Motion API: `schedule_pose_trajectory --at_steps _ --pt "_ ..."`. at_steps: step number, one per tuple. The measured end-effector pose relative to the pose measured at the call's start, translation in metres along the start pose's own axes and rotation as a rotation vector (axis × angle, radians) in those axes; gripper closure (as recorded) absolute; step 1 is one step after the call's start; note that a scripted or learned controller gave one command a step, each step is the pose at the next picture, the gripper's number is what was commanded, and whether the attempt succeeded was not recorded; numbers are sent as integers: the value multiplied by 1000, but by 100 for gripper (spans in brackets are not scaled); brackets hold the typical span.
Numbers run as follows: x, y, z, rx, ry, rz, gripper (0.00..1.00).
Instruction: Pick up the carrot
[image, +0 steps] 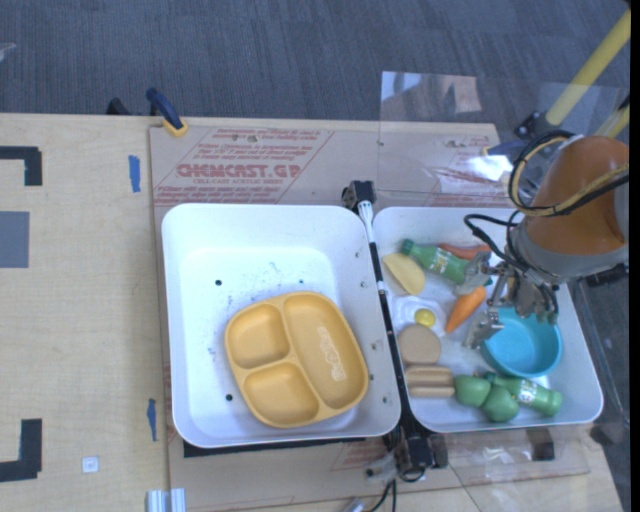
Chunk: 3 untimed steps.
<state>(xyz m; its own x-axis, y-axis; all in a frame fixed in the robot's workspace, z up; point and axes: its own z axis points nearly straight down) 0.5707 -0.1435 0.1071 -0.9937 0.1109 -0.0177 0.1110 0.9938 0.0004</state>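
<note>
Camera view: carrot (463, 308) lies in the right bin (585, 395), orange, tilted with its fat end toward 1 o'clock and its tip toward 7. The gripper (497, 300) sits just beside it at 3 o'clock, low over the bin, arm (575, 200) coming in from the right. Can't tell whether the claw is clenched or released; the metal parts blur together and nothing orange shows between them, so I wouldn't call it a grasp.

Crowding explains the approach angle. A green bottle (435, 260) lies just at 11 o'clock of the carrot, a yellow slice (404, 272) further at 10, the fried egg (420, 317) at 9. The blue bowl (522, 347) is at 4 o'clock, right under the wrist. Only the carrot's right flank is free, so that's likely why the tool is there.

Left bin (190, 330) holds a yellow divided plate (295, 358), well apart, irrelevant to the pick.

Risk, my read: fingers clip the bowl rim or bottle on closing.
</note>
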Motion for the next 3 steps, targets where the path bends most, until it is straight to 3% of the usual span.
schedule_pose_trajectory --at_steps 1,2,3 --pt "-7 -12 18 0 5 328 0" --pt "23 13 17 1 2 709 0" --pt "17 13 3 -2 -15 707 100"
